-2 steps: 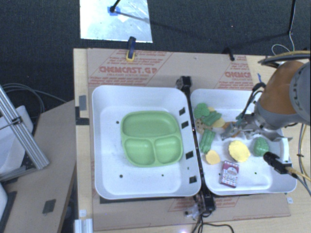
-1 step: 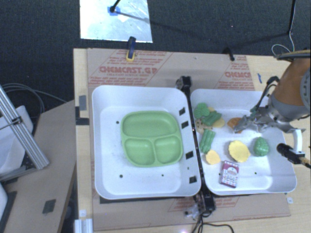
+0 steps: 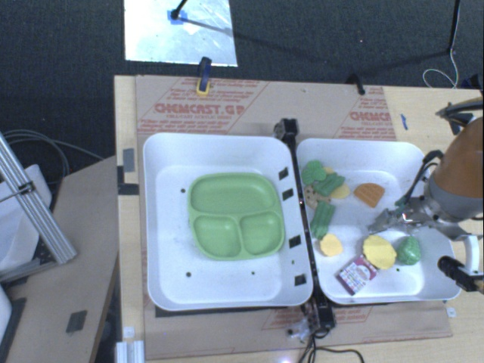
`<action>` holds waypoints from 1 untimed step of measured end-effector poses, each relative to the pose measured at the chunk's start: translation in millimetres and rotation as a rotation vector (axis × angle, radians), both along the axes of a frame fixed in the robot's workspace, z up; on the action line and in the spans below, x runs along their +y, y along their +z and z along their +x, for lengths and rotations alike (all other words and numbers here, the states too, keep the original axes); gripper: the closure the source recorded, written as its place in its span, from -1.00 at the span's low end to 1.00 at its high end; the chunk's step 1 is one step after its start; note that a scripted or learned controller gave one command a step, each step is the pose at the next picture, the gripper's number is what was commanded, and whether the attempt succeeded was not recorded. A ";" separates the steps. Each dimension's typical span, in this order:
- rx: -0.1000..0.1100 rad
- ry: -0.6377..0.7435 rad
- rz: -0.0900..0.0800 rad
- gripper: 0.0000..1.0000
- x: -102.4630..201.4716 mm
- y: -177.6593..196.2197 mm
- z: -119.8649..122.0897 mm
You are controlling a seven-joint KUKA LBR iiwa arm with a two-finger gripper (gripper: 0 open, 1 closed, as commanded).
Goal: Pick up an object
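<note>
Dark carpet surrounded a bench [image 3: 249,100] faced with printed cardboard, on which two shallow white bins sat side by side. At 9 o'clock, the left bin [image 3: 162,203] held a green three-compartment tray [image 3: 234,214], its wells bare. At 3 o'clock, the right bin [image 3: 393,156] carried all the loose items: green leafy pieces [image 3: 321,178] toward 11 o'clock within it, a green pod-like piece [image 3: 323,218] just below them, a small yellow piece [image 3: 330,245] at 7 o'clock, an orange wedge [image 3: 369,194] near the middle, a yellow lemon-like piece [image 3: 380,252] touching a green lump [image 3: 409,250] at 5 o'clock, and a red-and-white packet [image 3: 356,274] at 6 o'clock by the near wall. The arm entered from 3 o'clock, with the gripper [image 3: 386,221] low over the bin floor between the orange wedge and the lemon-like piece; whether its pincer was released or clenched could not be told, and nothing was visible between its tips. Judged risks: the tip sat over bare floor, so a closure there would likely catch nothing; the lemon-like piece and the green lump touched, so a descent on either could nudge the other or take both badly; rounded pieces may roll out of the grip; the packet lay flat by the wall, leaving little room.
</note>
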State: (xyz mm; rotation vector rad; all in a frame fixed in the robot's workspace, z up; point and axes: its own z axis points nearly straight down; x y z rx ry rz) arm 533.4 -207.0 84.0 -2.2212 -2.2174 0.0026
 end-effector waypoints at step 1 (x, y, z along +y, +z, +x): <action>0.000 0.002 0.002 -1.00 42.3 0.0 -47.6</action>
